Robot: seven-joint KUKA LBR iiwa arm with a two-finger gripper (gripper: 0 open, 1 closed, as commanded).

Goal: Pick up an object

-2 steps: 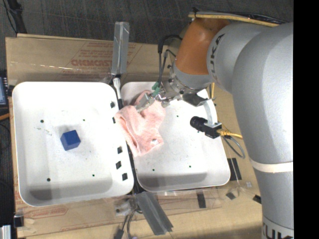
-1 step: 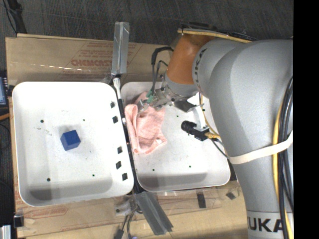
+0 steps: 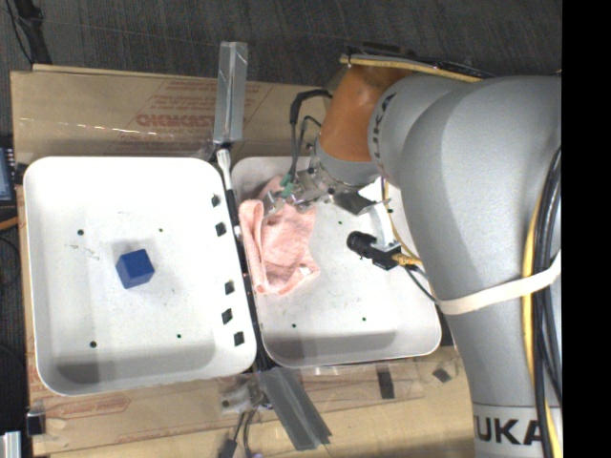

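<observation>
Right bin (image 3: 382,337), left wall: pink cloth (image 3: 279,241), crumpled, its top edge under my fingers (image 3: 289,191).
Fingers: on cloth's upper end; my wrist hides whether they are clenched, cannot tell.
Left bin (image 3: 57,256): blue cube (image 3: 135,267), open floor all round.

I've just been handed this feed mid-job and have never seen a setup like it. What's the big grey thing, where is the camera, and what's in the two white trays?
The big grey shape is a robot arm with an orange band above its wrist. It reaches in from the right of the picture. The one camera is fixed above the bench and looks down at a slant. Two shallow white bins sit side by side. The left bin holds a small blue cube. The right bin holds a crumpled pink cloth. The arm's tool is down at the cloth's upper edge. From this angle I cannot tell whether it has hold of the cloth.
</observation>
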